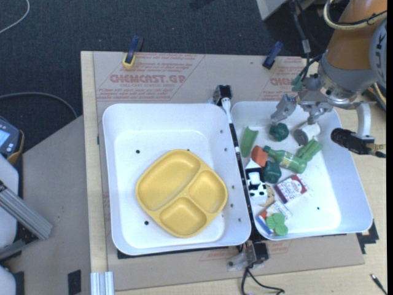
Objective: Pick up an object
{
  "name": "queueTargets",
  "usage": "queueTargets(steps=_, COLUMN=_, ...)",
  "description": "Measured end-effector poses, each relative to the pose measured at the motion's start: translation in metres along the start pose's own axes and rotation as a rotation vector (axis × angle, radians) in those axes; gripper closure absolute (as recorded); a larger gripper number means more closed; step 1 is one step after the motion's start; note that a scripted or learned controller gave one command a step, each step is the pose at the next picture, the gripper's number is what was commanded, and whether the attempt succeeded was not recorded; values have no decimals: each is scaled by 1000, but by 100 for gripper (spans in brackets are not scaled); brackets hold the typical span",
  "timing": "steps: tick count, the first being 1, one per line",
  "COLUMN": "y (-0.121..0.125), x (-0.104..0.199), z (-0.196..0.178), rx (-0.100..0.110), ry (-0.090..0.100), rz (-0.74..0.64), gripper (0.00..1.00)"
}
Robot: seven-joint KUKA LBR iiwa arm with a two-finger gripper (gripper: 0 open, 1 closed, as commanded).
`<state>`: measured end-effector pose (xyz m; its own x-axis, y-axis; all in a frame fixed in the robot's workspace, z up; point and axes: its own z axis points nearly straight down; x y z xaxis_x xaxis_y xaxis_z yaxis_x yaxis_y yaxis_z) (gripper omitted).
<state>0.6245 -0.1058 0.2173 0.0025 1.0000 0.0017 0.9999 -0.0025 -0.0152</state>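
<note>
Seen from above, the tabletop (184, 72) carries two shallow white bins side by side. The left bin (123, 134) holds a yellow divided plate (181, 192) lying flat near its middle. The right bin (350, 195) holds a heap of small things gathered toward its left half: a pale green block (248, 139) near the dividing wall, a dark green ball (279, 130), a green bottle (293, 160) lying on its side, an orange piece (260, 155) just beside it, a dark teal lump (271, 173), a black-and-white cube (257, 188), a red and white packet (290, 188), and a green toy (277, 225) at the near rim. The grey arm (356, 35) (with its orange band) reaches in from the right, and the tool (299, 117) hangs over the far part of the right bin with its fingers spread, nothing between them; the dark green ball lies just beside the left finger (284, 108).
</note>
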Motion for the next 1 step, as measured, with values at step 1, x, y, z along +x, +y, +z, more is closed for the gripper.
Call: queueTargets(steps=1, y=3, x=0, z=-8, rx=-14, ry=-2, rz=-2, gripper=0)
